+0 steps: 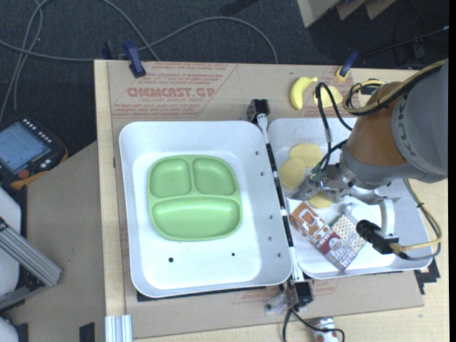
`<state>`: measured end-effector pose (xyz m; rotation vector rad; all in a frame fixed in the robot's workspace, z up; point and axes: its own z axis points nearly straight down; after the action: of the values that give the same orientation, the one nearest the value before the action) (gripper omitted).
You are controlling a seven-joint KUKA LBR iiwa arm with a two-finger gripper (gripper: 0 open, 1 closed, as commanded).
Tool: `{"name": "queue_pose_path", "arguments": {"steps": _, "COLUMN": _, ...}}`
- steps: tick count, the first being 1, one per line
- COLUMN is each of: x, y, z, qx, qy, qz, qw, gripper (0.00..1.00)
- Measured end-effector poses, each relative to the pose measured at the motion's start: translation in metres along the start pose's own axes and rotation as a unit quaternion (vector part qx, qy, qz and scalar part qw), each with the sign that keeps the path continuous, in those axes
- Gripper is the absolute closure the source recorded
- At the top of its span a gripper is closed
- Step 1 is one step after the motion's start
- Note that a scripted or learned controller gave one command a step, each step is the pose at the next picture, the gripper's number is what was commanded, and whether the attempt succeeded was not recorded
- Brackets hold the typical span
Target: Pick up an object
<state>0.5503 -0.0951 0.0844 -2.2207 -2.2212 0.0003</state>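
Note:
The right bin (406, 255) holds two pale yellow round pieces (299, 161) near its left wall and a red and white patterned packet (326, 235) lying flat toward the front. My gripper (318, 184) hangs low over the bin, just right of the yellow pieces and above the packet. A small yellowish bit (320, 202) lies right under the gripper. The arm's wrist covers the fingers.
A green divided plate (194, 197) lies in the left bin (142, 262). A yellow banana-like toy (302, 91) sits on the bench behind the right bin. Blue clamps (133, 58) hold the board's back edge. The bins' shared wall (276, 191) runs just left of the gripper.

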Motion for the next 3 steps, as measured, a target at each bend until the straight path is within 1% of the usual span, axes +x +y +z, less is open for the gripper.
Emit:
{"name": "queue_pose_path", "arguments": {"steps": 1, "x": 0.000, "y": 0.000, "z": -0.010, "qx": -0.001, "qy": 0.000, "qz": 0.000, "qw": 1.0000, "gripper": 1.00}}
{"name": "queue_pose_path", "arguments": {"steps": 2, "x": 0.000, "y": 0.000, "z": -0.010, "qx": -0.001, "qy": 0.000, "qz": 0.000, "qw": 1.0000, "gripper": 0.00}}
{"name": "queue_pose_path", "arguments": {"steps": 3, "x": -0.007, "y": 0.026, "z": 0.000, "qx": -0.001, "qy": -0.001, "qz": 0.000, "qw": 1.0000, "gripper": 0.00}}
